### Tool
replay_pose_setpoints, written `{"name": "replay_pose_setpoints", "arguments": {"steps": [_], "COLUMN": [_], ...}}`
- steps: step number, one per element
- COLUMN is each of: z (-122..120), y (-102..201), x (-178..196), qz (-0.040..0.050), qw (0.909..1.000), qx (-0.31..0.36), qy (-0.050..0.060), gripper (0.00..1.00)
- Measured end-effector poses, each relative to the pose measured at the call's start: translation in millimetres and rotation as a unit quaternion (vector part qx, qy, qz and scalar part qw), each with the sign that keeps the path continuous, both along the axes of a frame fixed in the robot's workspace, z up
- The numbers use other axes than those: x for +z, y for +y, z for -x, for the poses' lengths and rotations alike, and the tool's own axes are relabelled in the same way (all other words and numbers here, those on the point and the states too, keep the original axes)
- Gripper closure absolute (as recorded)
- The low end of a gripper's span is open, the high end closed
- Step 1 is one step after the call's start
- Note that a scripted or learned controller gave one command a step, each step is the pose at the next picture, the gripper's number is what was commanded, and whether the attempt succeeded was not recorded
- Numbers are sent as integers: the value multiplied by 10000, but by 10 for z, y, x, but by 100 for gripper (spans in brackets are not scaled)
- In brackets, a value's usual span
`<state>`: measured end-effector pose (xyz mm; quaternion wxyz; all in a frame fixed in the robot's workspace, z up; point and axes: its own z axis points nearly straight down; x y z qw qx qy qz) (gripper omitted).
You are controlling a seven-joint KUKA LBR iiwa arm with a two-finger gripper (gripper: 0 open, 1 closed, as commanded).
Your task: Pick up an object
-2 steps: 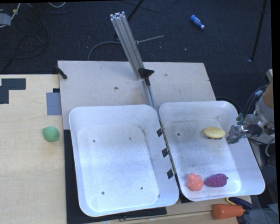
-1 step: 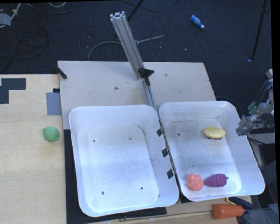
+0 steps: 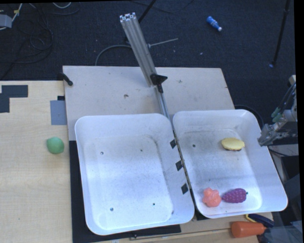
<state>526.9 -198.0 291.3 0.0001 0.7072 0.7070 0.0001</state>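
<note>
Camera view: candidates all lie in the right bin (image 3: 266, 189): yellow piece (image 3: 233, 144) near the far right wall, orange piece (image 3: 211, 197) and purple grape cluster (image 3: 234, 195) side by side near the front. Gripper (image 3: 275, 133) sits just outside that bin's right rim, nothing visibly held; state of jaws cannot be told.

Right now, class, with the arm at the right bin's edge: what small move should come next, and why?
Probably shift the gripper leftward over the right white bin toward the yellow oval toy. It lies nearest the gripper, apart from the orange lumpy toy and the purple grape-like cluster farther down.
</note>
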Motion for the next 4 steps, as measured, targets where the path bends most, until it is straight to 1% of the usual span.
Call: {"name": "replay_pose_setpoints", "arguments": {"steps": [1,2,3,4], "z": [77,115,205,141], "y": [433,1023,1487,1961], "x": [-147,-296,-295,-329], "qz": [-4,-6,-4,1], "qw": [10000,10000,10000,10000], "qx": [13,21,16,16], "qy": [7,9,6,5], "gripper": [100,100,100,100]}}
